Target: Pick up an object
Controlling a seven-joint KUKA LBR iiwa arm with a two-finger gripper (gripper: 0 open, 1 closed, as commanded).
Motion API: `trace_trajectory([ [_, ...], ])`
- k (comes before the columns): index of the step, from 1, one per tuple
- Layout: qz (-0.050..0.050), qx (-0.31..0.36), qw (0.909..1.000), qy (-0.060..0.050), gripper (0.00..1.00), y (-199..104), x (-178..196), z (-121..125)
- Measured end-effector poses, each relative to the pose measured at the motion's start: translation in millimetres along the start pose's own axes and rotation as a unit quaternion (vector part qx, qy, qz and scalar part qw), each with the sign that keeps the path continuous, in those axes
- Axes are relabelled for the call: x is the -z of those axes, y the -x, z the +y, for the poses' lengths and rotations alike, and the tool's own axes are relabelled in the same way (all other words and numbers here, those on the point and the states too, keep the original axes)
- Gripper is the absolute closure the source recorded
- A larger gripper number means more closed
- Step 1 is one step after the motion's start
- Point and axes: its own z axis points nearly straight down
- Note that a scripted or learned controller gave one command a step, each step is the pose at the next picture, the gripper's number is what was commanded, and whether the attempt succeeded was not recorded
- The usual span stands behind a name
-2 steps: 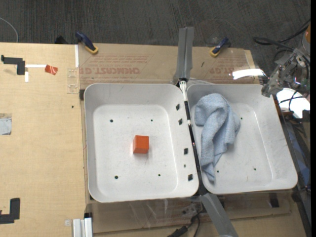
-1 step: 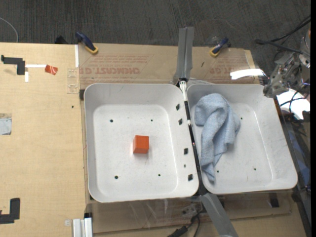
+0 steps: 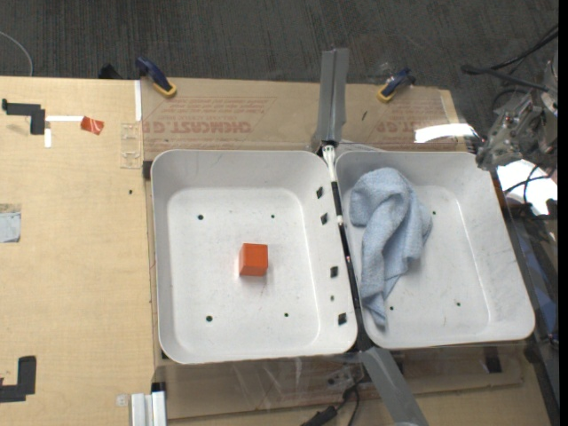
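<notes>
Orange block (image 3: 254,259) sits alone on the floor of the left bin (image 3: 177,327), slightly left of and below that bin's centre, well apart from every wall. Right of the block, across the divider, a blue-grey cloth (image 3: 387,229) lies crumpled in the right bin (image 3: 506,318), draped against its left side. The gripper (image 3: 517,130) appears only as blurred metal at the right bin's far right corner, well away from the block; whether its jaws stand open or closed cannot be told.

Assessment: the pick has not begun. The block is the better target: rigid, flat-sided, unobstructed. Recommended approach is straight down over the block, jaws spread wider than it and squared to two opposite faces, closing only once the tips are below its top edge. The cloth may slip or bunch.
</notes>
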Motion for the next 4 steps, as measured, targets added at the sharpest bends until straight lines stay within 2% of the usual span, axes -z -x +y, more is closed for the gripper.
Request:
trace_trajectory([
  [1, 0.004, 0.013, 0.9999, 0.000, 1.00, 11.9, -22.6, 0.2],
  [2, 0.004, 0.161, 0.9870, 0.001, 1.00, -3.2, -70.8, -0.6],
  [3, 0.003, 0.120, 0.9928, 0.001, 1.00, 13.1, -43.7, 44.7],
  [4, 0.004, 0.079, 0.9969, 0.001, 1.00, 5.1, -71.6, 55.2],
])
